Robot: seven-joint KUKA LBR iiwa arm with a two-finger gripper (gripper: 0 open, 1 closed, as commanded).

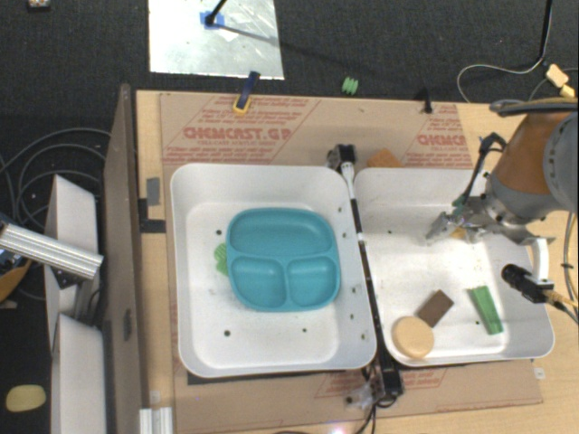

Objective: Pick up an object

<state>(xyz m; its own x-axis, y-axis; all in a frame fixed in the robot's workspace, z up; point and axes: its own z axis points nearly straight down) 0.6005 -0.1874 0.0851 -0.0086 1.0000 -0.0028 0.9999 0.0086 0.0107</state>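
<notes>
In the right bin (398, 242), three things lie near the front: a tan round disc (413, 336), a brown block (435, 308) just behind it, and a green bar (486, 309) to their right. My gripper (445, 227) hangs over the middle of this bin, behind those things and apart from them. Nothing shows in its grasp. The grey arm with its orange band comes in from the right edge.
The left bin (194, 242) holds a teal divided plate (282, 258) with a small green thing (220, 258) peeking out at its left edge. A black clamp (345, 157) sits between the bins at the back. Cardboard lies under both bins.
</notes>
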